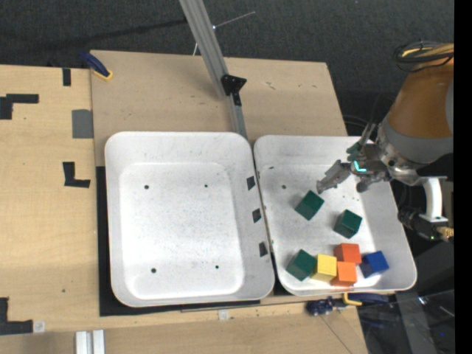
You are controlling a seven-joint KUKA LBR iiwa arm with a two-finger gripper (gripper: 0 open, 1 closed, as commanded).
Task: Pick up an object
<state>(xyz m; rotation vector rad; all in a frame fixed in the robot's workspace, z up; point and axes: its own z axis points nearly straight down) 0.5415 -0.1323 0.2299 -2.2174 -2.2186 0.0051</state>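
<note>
In the right bin [310, 144], several small cubes lie toward the near side. One green cube [309, 204] sits tilted near the middle, and another green cube [347, 223] is to its right. A third green cube [301, 264], a yellow cube [326, 265], two orange cubes [348, 254] [346, 273] and a blue cube [375, 262] cluster along the front wall. My gripper [345, 182] hangs over the bin's right half, above and just behind the two loose green cubes. It is open, with nothing between its fingers.
The left bin [118, 198] adjoins the right one. A slanted metal pole [210, 43] runs down to the bins' shared back corner. A blue clamp [324, 306] sits at the right bin's front edge. A blue and yellow tool [96, 64] lies at the bench's far left.
</note>
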